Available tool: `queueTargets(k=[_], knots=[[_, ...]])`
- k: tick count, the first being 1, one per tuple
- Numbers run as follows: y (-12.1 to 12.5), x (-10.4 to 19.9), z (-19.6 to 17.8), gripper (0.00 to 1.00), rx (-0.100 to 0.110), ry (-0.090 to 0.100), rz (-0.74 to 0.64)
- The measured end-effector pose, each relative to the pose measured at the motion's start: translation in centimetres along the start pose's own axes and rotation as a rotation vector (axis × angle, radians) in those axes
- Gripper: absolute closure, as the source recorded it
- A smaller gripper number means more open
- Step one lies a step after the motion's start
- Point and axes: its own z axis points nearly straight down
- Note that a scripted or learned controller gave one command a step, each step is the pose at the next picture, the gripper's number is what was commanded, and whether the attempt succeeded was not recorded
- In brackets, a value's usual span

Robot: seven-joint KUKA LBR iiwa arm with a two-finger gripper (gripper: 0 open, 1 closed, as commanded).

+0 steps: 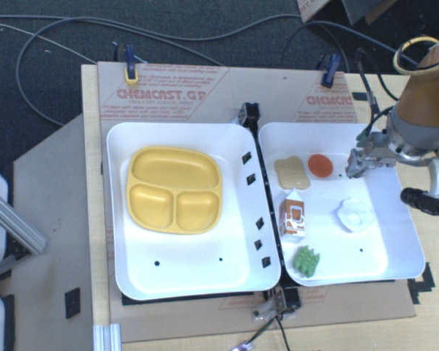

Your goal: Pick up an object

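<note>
**Gripper sits right of the orange piece – nearest pick lies just to its left**

Working near to far in the camera view. Closest to me in the right bin (395,258): green leafy item (306,260) near the front edge, roughly round, no clear long axis. Next back, small carton (293,218) hard by the divider, long axis running front-to-back, top end pointing away from me. To its right, well apart, white crumpled item (355,215), low contrast vs. the bin floor, shape hard to read.

Farther back: tan bread-like slice (290,172), squarish, w/ orange round piece (320,166) just beside it on the right. Gripper (357,163) is at abt the same depth, near the orange piece and to its right. So I judge the orange piece the nearest candidate: short shift left, no axis to align since it's round. White item lies toward me from the gripper, also near.

Fingers: too small and dark to read, can't tell. Nothing visibly held.

Left bin (121,196) has yellow divided tray (174,189), long axis left-right.
</note>
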Motion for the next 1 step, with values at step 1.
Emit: queueTargets(k=[1], knots=[[0.45, -0.51, -4.55, 1.00, -0.001, -0.001, 0.000]])
